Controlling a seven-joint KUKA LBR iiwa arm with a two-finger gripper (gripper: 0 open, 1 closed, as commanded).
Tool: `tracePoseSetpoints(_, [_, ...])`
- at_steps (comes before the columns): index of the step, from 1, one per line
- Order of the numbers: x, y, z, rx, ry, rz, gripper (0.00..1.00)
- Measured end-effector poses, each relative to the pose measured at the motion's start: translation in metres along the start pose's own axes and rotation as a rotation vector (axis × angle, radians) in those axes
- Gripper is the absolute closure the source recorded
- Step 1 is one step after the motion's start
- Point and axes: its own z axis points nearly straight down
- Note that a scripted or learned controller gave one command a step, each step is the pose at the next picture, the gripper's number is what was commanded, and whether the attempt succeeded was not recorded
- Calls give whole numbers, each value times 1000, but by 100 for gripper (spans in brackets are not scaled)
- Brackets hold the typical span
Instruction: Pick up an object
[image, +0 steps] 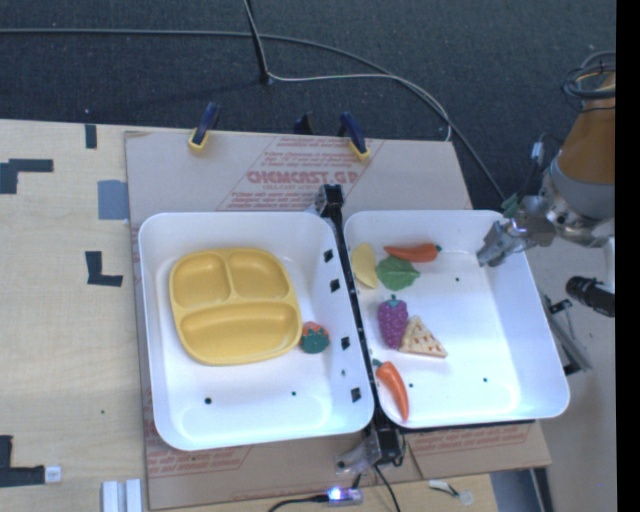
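The right bin (500, 340) holds several toy foods. A yellow slice (364, 266), a green leaf (397, 273) and a red-orange carrot (412, 252) lie at its far left. A purple grape bunch (392, 320) and a pizza wedge (423, 339) rest nearer the middle. A second orange carrot (393, 387) lies at the front left. My gripper (495, 248) hangs over the bin's far right corner, well apart from all of them.
The left bin (180, 410) carries a yellow divided plate (235, 303) and a small red and green toy (314, 338) beside it. Black clips (344, 300) join the bins along the middle. Blue-handled clamps (204, 127) hold the cardboard at the back.
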Motion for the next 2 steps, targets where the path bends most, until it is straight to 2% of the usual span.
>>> tracePoseSetpoints(1, [0,0,-28,2,1,0,100])
tracePoseSetpoints(2, [51,2,-33,3,2,-4,100])
